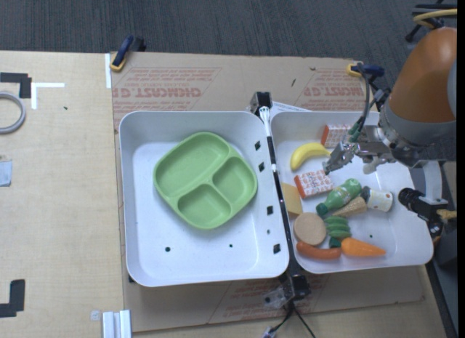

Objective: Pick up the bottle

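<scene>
The green plastic bottle [338, 197] lies on its side in the right bin [407, 246], touching a cone and near a smooth carrot [361, 248]. The jaws [341, 158] hover just above it, holding nothing; their spread I cannot tell. The rounded, slick bottle could roll or slip, and crowded neighbours might get pinched instead.

A single fixed camera looks down at a slant from above the table [58, 206], far enough back to take in both white bins, the left bin [138, 206] and the right bin [407, 249], with the arm [429, 75] entering at the frame's right.
</scene>
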`<move>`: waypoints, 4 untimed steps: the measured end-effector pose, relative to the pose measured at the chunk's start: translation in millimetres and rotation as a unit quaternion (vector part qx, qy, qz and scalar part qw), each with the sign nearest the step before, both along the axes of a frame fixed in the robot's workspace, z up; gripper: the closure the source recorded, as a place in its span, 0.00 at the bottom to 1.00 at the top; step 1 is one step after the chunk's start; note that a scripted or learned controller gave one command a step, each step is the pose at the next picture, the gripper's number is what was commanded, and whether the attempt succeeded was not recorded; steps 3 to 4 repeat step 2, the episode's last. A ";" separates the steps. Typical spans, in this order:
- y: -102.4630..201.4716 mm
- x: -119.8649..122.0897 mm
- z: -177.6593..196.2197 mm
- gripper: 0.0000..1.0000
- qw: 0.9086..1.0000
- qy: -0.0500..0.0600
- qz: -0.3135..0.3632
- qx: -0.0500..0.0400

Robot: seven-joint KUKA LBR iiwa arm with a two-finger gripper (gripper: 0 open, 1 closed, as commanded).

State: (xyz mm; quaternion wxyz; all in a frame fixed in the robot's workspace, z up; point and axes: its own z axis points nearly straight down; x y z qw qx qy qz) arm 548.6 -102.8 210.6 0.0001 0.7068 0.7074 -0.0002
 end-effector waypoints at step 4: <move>-58.3 -25.2 -47.8 1.00 0.967 0.000 -0.255 0.001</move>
